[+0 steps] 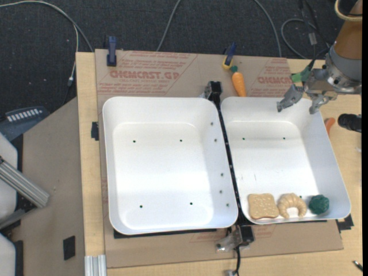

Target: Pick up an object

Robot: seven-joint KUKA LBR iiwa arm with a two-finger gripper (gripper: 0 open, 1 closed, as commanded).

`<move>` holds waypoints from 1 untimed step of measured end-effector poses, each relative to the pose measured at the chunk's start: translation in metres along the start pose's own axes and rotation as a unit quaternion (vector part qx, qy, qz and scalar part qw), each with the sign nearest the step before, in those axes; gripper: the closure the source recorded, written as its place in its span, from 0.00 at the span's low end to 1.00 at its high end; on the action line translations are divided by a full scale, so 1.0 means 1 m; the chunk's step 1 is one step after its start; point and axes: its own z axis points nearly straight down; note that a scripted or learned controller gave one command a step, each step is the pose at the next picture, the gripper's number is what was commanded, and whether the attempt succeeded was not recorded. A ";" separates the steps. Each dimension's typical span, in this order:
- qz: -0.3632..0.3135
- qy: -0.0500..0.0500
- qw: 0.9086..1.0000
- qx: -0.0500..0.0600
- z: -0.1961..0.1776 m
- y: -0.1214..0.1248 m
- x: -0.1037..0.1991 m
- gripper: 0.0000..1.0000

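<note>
Along the near edge of the right bin [322, 148] lie three small objects: a tan toast-shaped cracker [262, 206], a pale croissant [292, 204] and a dark green ball [319, 203]. My gripper [301, 103] hangs above the far right corner of that bin, well away from all three. Its two grey fingers are spread apart, open, with nothing between them. An orange carrot-like toy [238, 83] lies on the cardboard behind the bins.
The left bin [115, 154] sits beside the right one, with a black divider clip [214, 89] at their far junction. Blue clamps [111, 50] hold the cardboard at the back. Cables cross the dark floor behind. A small orange item [329, 124] lies right of the right bin.
</note>
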 end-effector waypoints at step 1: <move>0.001 0.001 1.000 0.005 0.145 0.001 -0.025 0.00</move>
